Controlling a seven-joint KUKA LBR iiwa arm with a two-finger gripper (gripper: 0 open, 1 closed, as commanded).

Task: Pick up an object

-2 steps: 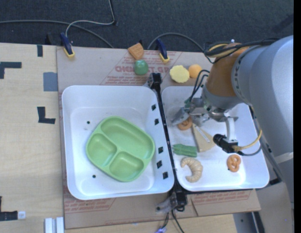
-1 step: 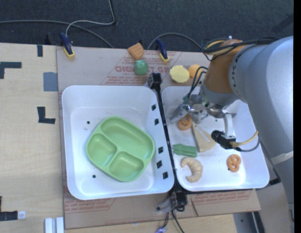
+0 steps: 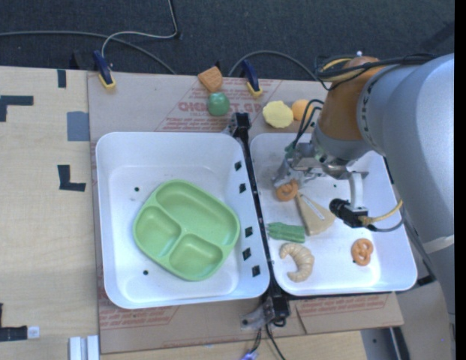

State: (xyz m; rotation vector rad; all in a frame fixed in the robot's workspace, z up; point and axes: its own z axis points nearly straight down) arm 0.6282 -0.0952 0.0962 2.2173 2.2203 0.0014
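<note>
In the right bin (image 3: 394, 276) lie a small orange-brown piece (image 3: 286, 191), a tan wedge (image 3: 315, 215), a green bean-like piece (image 3: 285, 232), a pale croissant (image 3: 298, 261) and a small orange pretzel (image 3: 361, 250). My gripper (image 3: 291, 172) hangs over the upper left part of that bin, its fingertips just above the orange-brown piece. The grey arm with its orange band (image 3: 349, 111) comes in from the right. Nothing shows between the fingers.
The left bin (image 3: 116, 163) holds a green divided plate (image 3: 186, 229). Behind the bins on the cardboard sit an orange block (image 3: 210, 78), a green ball (image 3: 217, 104), a yellow piece (image 3: 278, 114) and an orange ball (image 3: 301, 109). Blue clamps and cables lie along the back.
</note>
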